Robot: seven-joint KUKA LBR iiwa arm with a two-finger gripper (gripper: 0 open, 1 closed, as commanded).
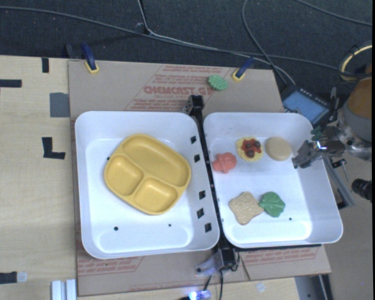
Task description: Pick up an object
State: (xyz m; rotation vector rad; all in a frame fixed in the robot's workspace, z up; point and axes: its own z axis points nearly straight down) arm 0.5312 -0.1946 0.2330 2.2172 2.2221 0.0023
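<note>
The right bin [312, 227] holds several small toy foods. A pink piece [224, 162] lies near its left wall, beside a yellow tart with red topping [249, 149] and a round beige bun [278, 148]. Toward the front lie a tan toast slice [245, 207] and a green leaf [272, 204], touching each other. My gripper [309, 152] hovers over the bin's right rim, just right of the bun, and I see nothing held in it.
A yellow divided plate [147, 174] lies in the left bin [90, 230]. A small green piece [217, 82] rests on the cardboard behind the bins. Cables run across the dark floor at the back, and a blue device [305, 104] sits behind the right bin.
</note>
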